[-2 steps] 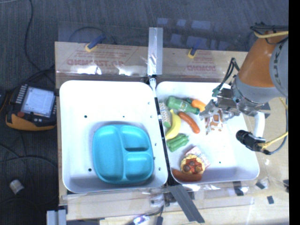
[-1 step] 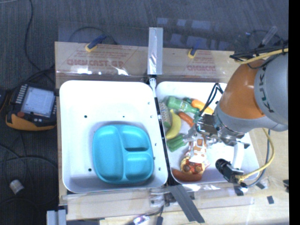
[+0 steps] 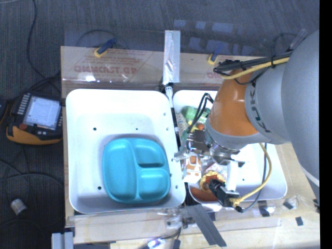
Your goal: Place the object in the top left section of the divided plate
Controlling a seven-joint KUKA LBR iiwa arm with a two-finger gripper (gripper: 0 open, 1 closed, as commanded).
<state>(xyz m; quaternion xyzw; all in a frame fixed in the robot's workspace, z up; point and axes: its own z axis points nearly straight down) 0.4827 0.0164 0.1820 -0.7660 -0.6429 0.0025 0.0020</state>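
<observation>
A blue divided plate (image 3: 136, 170) lies in the left bin (image 3: 98, 113), one large section on its left and two smaller ones on its right. My gripper (image 3: 203, 166) hangs low over the left part of the right bin (image 3: 264, 180), under the orange band and wrist. Around it lie several small objects: a green item (image 3: 190, 113) at the bin's upper left, an orange and white piece (image 3: 193, 163) by the gripper, and a brown and yellow round thing (image 3: 208, 183) just below it. The wrist hides the fingertips.
A metal divider strip (image 3: 171, 56) stands upright at the back between the bins. A handheld device with a screen (image 3: 36, 117) lies on the floor to the left. Yellow cable (image 3: 264, 178) loops from the wrist over the right bin.
</observation>
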